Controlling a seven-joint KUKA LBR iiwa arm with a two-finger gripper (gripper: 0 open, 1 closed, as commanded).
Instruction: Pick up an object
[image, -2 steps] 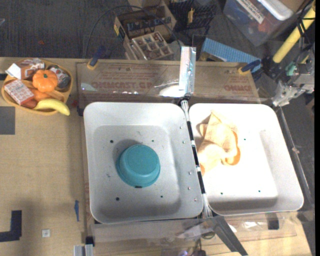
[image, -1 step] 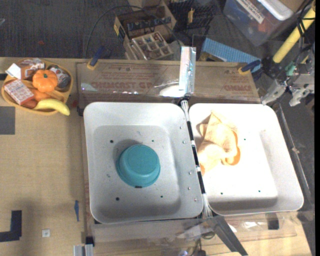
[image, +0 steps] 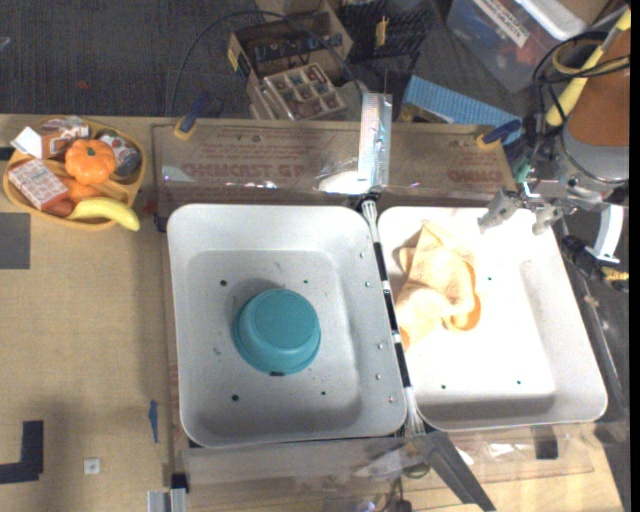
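The arm comes in from the far right, its orange band showing at the top corner, and the gripper (image: 517, 212) hangs over the far right edge of the right bin (image: 560, 380). Its two fingers stand apart with nothing between them. Well to the left of it, in the left part of that bin, lies a crumpled pale yellow cloth (image: 432, 285) with an orange edge, close to the divide. The left bin (image: 200, 240) has an upturned teal bowl (image: 279, 331) in its middle. On the bench at far left sits a basket of toy food (image: 72, 175)
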